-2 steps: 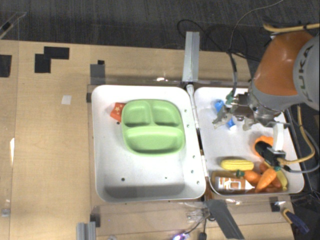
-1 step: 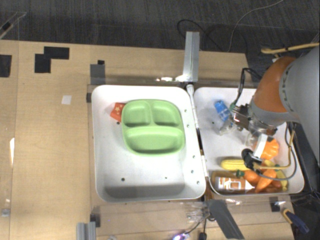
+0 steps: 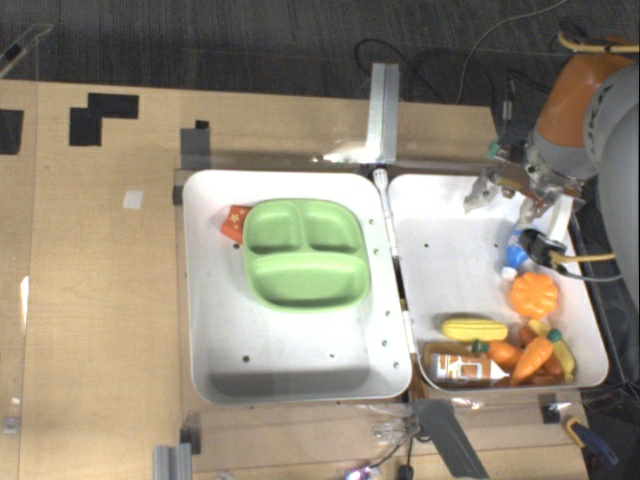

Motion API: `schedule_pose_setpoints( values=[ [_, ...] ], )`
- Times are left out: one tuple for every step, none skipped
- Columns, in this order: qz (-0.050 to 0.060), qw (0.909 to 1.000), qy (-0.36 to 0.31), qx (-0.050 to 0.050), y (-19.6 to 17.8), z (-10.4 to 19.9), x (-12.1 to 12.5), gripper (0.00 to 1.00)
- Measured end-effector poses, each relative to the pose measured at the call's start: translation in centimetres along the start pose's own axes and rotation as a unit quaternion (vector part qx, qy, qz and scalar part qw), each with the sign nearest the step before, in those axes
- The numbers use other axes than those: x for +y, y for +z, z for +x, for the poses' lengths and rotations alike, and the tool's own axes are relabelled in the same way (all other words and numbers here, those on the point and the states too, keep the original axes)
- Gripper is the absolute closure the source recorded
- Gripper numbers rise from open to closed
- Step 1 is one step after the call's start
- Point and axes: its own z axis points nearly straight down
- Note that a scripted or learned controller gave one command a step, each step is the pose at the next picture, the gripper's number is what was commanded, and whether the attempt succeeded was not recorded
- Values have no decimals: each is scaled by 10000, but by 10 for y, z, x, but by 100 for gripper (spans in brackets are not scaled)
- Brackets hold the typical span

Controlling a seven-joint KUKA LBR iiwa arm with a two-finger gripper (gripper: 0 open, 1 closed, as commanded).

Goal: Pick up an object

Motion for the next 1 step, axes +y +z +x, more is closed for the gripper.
schedule_pose_setpoints(
  values=[
    [-12, 9932, -1161, 3, 54, 5, -16, 0]
  ],
)
